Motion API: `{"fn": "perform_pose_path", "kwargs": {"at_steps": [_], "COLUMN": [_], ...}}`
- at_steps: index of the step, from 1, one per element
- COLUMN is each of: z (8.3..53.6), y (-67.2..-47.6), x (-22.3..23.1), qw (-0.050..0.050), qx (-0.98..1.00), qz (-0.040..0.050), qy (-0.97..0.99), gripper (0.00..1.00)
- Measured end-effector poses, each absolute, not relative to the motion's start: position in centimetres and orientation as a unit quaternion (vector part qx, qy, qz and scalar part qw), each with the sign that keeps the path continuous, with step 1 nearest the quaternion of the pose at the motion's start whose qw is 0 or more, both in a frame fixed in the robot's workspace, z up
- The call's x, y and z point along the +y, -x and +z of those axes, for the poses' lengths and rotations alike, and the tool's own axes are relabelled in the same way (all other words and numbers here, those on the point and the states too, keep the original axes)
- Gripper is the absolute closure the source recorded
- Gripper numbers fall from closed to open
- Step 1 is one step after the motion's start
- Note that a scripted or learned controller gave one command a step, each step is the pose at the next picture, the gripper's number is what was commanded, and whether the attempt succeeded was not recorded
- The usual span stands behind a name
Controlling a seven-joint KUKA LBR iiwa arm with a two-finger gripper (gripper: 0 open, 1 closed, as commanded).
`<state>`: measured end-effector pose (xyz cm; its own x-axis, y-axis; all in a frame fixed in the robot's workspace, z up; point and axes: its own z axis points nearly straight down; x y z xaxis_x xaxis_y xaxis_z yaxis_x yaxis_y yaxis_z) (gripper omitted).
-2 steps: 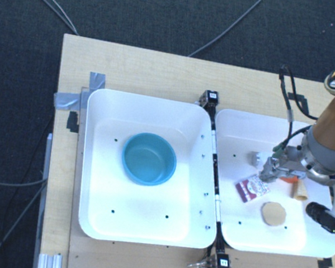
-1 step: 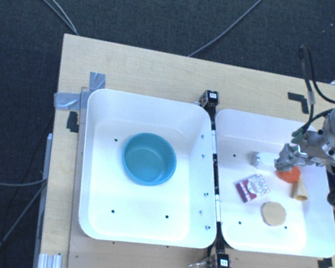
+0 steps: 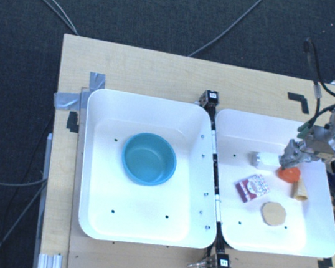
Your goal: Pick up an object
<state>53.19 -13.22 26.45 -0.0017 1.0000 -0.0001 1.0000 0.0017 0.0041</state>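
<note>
Two white bins side by side on the bench. Left bin (image 3: pixel 95 169): one blue bowl (image 3: pixel 149 159), centre-left of frame. Right bin (image 3: pixel 315 239): five small items — orange object (image 3: pixel 288 174), maroon packet (image 3: pixel 252 188), tan round disc (image 3: pixel 273 214), small tan piece (image 3: pixel 301 192), clear pale item (image 3: pixel 262 159). Gripper (image 3: pixel 293 154) at the right of the frame, just above the orange object; grip state unreadable.

Pale wooden bench (image 3: pixel 140 69) carries two shallow white plastic bins: left (image 3: pixel 89 212), right (image 3: pixel 301 246), touching; grey tape patch (image 3: pixel 72 99) at left edge.
</note>
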Motion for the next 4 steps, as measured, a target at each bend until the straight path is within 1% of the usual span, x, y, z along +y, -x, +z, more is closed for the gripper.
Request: {"fn": "perform_pose_path", "kwargs": {"at_steps": [1,2,4], "z": [25.7,26.1,26.3], "y": [-52.2,-52.8,-53.3], "x": [-7.8,-2.6,7.6], "qw": [-0.008,-0.004,-0.002], "qx": [0.709,0.709,0.709], "qz": [-0.0018,-0.0002,0.0000], "qy": [-0.705,-0.705,-0.705], "gripper": [1.00,1.00,1.00]}}
